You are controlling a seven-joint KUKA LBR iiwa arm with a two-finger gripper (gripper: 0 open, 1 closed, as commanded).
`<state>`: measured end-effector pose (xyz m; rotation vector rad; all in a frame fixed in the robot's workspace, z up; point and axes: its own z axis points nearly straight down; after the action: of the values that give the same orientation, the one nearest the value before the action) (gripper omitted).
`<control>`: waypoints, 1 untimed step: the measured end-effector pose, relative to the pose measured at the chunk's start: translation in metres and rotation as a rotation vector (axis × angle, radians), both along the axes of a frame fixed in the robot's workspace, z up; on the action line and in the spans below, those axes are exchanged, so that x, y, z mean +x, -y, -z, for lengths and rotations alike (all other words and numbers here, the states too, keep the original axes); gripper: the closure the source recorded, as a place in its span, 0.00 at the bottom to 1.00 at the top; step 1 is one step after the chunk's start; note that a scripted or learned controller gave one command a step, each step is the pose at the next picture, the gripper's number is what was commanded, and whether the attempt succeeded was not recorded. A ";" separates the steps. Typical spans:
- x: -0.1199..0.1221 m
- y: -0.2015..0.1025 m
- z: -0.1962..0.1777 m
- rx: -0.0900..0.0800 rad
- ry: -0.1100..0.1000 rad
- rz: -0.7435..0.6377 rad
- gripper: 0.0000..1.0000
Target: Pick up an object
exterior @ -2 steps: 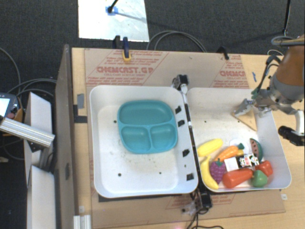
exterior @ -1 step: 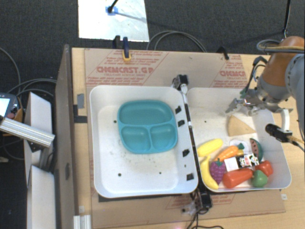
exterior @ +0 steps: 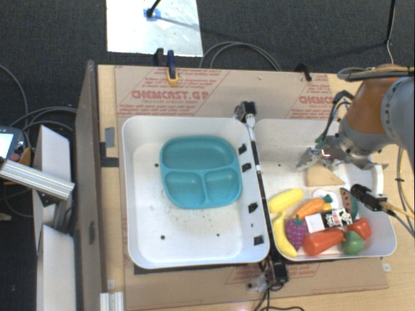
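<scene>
The arm point(exterior: 379, 112) enters from the right and is cut off by the picture border, so I see only its orange band and a part of the grey body. The hand point(exterior: 319, 157) is over the rear half of the right bin point(exterior: 285, 146), low above the white floor. It is small and mixed with cables and shiny metal. For this reason I cannot tell if it is apart or together, and nothing is visibly clamped in it.

Just in front of the hand lies a tan wedge point(exterior: 324, 175). I cannot say if the two are touching.

The other things are crowded in the front part of the same bin and partly cover each other. They are a yellow banana point(exterior: 285, 200), a second banana point(exterior: 279, 233) along the left wall, purple grapes point(exterior: 295, 232), an orange carrot point(exterior: 311, 207), a white box point(exterior: 329, 221) with black print too small to read, a long red piece point(exterior: 323, 241) and a green piece point(exterior: 353, 244) whose shape is not clear.

In the left bin point(exterior: 146, 173) a teal plate point(exterior: 200, 172) with three compartments lies flat. Both bins stand on the surface point(exterior: 272, 89), which is covered with printed cardboard.
</scene>
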<state>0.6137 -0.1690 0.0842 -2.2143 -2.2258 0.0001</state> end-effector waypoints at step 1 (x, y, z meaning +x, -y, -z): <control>-0.048 -0.013 0.000 -0.001 0.000 0.005 0.00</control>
<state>0.5653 -0.1562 0.0842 -2.2198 -2.2207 0.0013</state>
